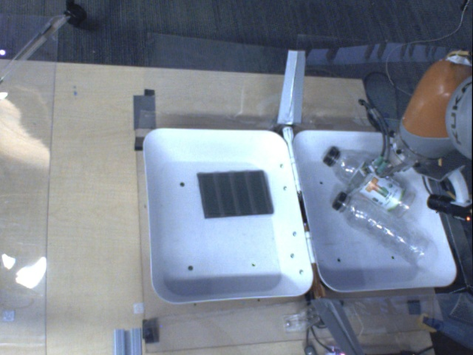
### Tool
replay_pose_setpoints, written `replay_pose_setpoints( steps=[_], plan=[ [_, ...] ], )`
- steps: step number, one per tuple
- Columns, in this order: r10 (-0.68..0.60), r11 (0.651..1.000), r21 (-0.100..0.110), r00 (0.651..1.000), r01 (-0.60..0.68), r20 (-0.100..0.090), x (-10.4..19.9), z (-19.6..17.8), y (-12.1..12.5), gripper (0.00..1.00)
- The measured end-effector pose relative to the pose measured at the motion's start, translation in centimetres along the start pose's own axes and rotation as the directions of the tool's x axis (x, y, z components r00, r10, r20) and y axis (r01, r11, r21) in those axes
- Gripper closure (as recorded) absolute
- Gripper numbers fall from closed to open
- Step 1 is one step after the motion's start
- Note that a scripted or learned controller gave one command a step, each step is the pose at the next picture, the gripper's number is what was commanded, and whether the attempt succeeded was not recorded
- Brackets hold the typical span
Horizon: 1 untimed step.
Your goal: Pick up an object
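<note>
Since the clear plastic bottles (373, 209) look light and slippery, grip mid-body; whether the gripper (386, 163) is open I cannot tell.

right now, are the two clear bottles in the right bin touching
Touching. In the camera view one bottle lies across the other bottle, their clear bodies overlapping with no gap near the label.

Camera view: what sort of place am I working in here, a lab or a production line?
Most likely a robotics lab test bench. Two shallow white bins, left bin and right bin, sit on a wooden bench, loose cables trail near the arm, and dark carpet lies beyond.
</note>
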<state>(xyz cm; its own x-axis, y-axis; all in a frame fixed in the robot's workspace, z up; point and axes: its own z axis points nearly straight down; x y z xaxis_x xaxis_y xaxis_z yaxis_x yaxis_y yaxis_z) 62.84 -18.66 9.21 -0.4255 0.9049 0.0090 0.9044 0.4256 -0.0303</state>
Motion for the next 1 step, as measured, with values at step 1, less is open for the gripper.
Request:
replay_pose_setpoints(
  steps=[1],
  plan=[
    [-0.002, 1.0, 0.001, 1.0, 0.002, -0.001, 0.02, -0.97, -0.04, 1.0]
  ],
)
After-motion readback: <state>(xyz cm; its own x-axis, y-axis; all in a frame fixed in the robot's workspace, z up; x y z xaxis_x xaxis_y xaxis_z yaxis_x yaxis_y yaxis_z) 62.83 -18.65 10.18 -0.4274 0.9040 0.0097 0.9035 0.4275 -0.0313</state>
